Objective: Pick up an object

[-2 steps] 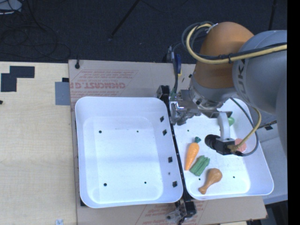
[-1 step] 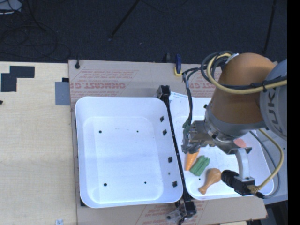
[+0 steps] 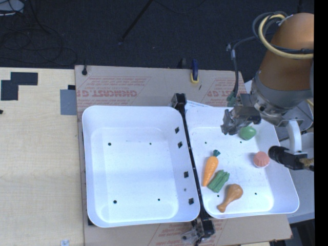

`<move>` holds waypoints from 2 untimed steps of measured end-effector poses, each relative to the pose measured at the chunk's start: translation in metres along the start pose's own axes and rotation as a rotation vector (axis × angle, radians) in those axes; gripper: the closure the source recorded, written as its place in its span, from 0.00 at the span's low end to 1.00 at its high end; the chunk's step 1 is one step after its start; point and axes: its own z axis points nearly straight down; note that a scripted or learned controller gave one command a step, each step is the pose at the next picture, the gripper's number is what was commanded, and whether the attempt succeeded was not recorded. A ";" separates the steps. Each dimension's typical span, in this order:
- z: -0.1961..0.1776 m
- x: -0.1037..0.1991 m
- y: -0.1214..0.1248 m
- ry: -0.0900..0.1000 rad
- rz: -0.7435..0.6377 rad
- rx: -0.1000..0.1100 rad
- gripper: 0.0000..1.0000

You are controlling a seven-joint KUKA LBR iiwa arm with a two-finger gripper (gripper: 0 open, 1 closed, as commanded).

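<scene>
Bins are set side by side on the bench, and the left bin (image 3: 133, 163) is seen with a bare white floor marked by small dark dots. A black clip strip (image 3: 185, 155) is seen along the seam where the two bins meet. In the right bin (image 3: 277, 201), the candidate objects are grouped toward the near half: a toy carrot (image 3: 210, 169) lies closest to the seam, a dark green toy vegetable (image 3: 219, 180) is placed just beside and touching its lower end, and a tan toy drumstick (image 3: 230, 196) lies near the front wall. Farther right, a green rounded toy (image 3: 248, 132) is seen just beside the gripper (image 3: 234, 123), partly covered by it, and a pink round toy (image 3: 261, 159) rests near the right wall. The gripper is positioned low over the far part of the right bin, at the green rounded toy; whether its fingers are spread or pressed together cannot be told, as they are hidden by the dark gripper body. No object is seen lifted clear of the bin floor. The task is therefore judged to be at the approach or grasp stage: a secure grasp and a lift are left to be done.
</scene>
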 end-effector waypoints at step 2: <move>-0.062 0.021 -0.063 0.002 0.002 0.002 1.00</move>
